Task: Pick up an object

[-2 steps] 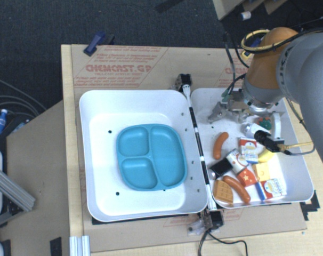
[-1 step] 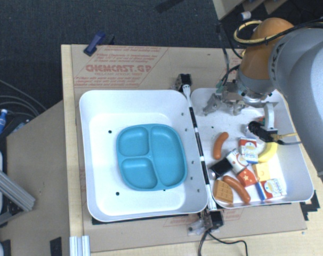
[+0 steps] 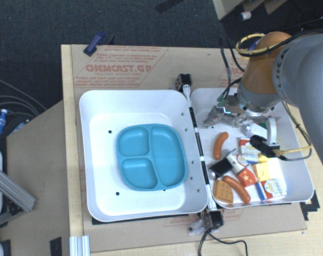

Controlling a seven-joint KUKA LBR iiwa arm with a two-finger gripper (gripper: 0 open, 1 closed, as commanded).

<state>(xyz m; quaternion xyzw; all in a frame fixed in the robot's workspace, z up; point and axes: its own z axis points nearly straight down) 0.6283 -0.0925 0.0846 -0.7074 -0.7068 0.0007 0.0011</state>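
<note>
The right bin (image 3: 292, 143) holds a heap of toy food. An orange sausage (image 3: 220, 144) lies near its left wall, and a second sausage (image 3: 237, 189) lies beside a round brown waffle (image 3: 222, 192) at the front. A black piece (image 3: 221, 167), a red piece (image 3: 247, 177), a yellow cheese slice (image 3: 263, 170) and small printed cartons (image 3: 250, 153) fill the middle. My gripper (image 3: 233, 116) hangs low over the back of this bin, just behind the orange sausage. Nothing is visibly held in it.
The left bin (image 3: 97, 111) carries a blue divided plate (image 3: 151, 157). A black divider strip (image 3: 196, 137) runs between the bins. The grey arm (image 3: 303, 73) with its orange band (image 3: 263, 63) covers the right bin's back right corner. Yellow and black cables (image 3: 295, 152) trail over the right bin.
</note>
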